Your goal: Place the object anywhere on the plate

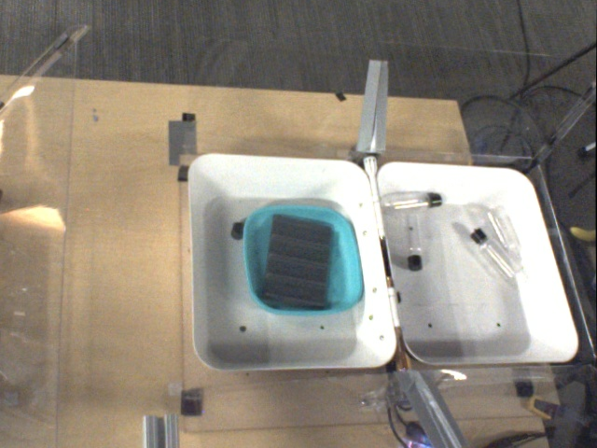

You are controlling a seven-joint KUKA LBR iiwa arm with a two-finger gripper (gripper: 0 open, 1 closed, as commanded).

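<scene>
A dark ridged block (298, 260) lies flat on the teal plate (350, 259) in the left bin (210, 250).

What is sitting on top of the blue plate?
A dark grey ridged block lies on the blue plate, in the left bin. The plate's middle is hidden under it.

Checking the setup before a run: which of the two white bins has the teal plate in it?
The left bin. It holds the teal plate with a dark ridged block on it; the right bin holds small clear pieces.
</scene>
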